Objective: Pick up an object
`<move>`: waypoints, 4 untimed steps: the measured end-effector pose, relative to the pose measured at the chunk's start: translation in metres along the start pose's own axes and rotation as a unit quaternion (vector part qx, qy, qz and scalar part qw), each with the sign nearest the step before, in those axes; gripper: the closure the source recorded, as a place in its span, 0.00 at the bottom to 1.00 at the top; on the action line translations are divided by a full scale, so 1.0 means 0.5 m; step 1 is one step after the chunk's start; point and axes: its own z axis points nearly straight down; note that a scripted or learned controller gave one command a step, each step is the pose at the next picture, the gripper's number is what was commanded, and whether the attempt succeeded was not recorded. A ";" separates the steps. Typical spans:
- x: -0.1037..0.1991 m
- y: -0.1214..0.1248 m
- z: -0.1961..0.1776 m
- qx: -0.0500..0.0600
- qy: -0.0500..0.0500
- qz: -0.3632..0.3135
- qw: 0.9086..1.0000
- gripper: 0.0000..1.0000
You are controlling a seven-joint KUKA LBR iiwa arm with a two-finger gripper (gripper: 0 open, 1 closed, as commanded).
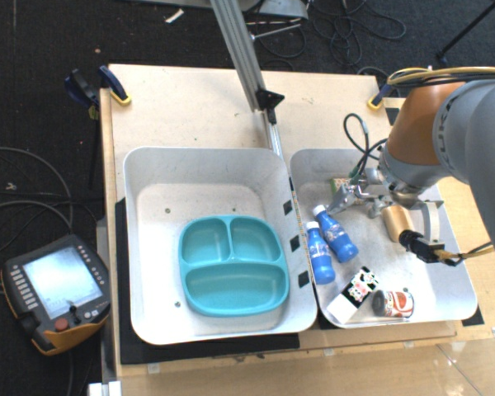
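Blue bottles (328, 244) beside end effector (352, 190)

- In the left bin (148, 180) you have open white floor along the back and the left side; the teal divided tray (231, 264) takes the middle and front.
- In the right bin (313, 167), the two blue bottles (328, 244) lie close together near the dividing wall, so little room is between them.
- The cow-print carton (353, 292) and the red-and-white can (394, 303) block the front edge.
- The arm (445, 134) covers the back right part of this bin.
- The slanted metal pole (243, 52) crosses above the counter (181, 106) behind the bins.
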 end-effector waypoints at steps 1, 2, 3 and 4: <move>0.000 0.002 -0.024 -0.002 0.000 0.000 1.000 1.00; -0.016 -0.005 -0.141 -0.005 -0.001 0.001 1.000 1.00; -0.016 -0.002 -0.248 -0.005 -0.001 -0.001 1.000 1.00; 0.093 0.015 -0.233 -0.002 0.001 -0.004 1.000 1.00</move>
